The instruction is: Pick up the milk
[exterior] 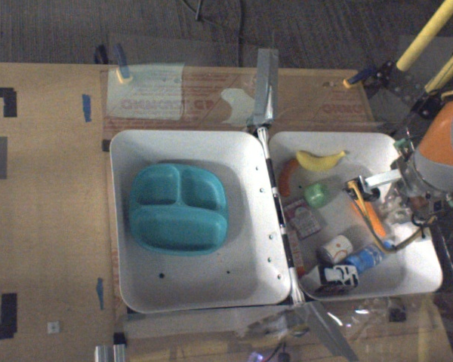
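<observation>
The milk (338,276) looks like a small black-and-white carton. It lies on its side at the front edge of the right bin (426,274), just in front of a white cylinder (334,247). My gripper (405,204) hangs over the right side of that bin, behind and to the right of the carton and well apart from it. Nothing shows in its grasp. The arm's orange band (447,142) is at the view's right edge.
The right bin also holds a banana (321,159), an orange-red piece (288,176), a green round object (315,195), a small flat box (303,221) and a blue bottle (365,259). A teal divided plate (178,207) lies in the left bin (211,277).
</observation>
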Motion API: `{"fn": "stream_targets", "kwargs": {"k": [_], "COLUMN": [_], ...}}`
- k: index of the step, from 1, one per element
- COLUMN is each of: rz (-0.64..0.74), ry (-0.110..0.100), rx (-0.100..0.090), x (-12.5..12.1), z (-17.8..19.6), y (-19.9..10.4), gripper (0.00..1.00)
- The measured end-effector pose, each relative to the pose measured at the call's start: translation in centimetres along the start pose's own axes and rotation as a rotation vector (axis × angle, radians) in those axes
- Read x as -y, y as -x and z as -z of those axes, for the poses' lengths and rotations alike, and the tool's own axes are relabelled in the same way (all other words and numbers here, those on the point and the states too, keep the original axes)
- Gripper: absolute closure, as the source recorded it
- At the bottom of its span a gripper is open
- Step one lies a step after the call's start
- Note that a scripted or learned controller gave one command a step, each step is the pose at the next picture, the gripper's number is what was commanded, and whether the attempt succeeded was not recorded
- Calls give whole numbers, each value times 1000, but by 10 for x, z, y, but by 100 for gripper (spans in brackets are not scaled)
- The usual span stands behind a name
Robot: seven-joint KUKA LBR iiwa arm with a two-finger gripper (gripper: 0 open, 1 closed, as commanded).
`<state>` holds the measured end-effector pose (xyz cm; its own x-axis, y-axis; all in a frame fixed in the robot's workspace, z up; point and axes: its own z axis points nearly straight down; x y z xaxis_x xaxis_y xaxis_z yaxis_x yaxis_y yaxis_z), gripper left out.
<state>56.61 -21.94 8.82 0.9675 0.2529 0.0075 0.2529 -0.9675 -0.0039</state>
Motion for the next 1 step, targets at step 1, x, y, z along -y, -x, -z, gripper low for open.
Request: {"fn": "stream_targets", "kwargs": {"k": [1], "rz": [5], "ry": [3], "rx": [7], "x": [40], "z": [102], "y": [-47], "gripper": [100]}}
